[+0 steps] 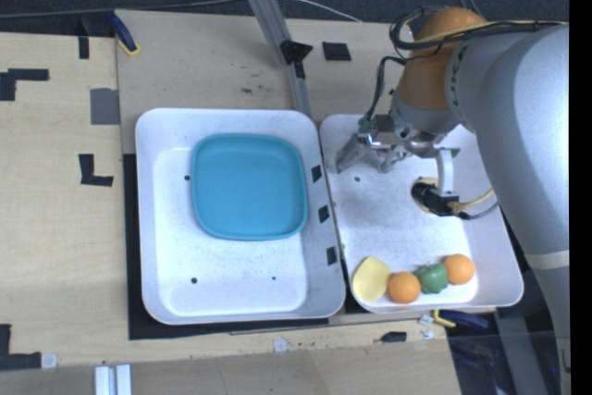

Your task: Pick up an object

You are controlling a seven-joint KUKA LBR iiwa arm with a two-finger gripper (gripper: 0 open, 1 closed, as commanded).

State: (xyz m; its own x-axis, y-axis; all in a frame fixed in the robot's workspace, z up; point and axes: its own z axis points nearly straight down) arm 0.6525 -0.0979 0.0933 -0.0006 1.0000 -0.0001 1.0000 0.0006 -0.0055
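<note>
My bench is sitting there as a light wood top, with a few dark tape marks scattered at 9 and 12 o'clock. Two white bins are lying on it side by side, touching along the middle. The left bin is the bigger one, sitting on a black mat that's peeking out at its 9 and 6 o'clock edges. The right bin is sitting at 3 o'clock. A grey metal bar is slanting across from 12 o'clock toward the bins.
</note>
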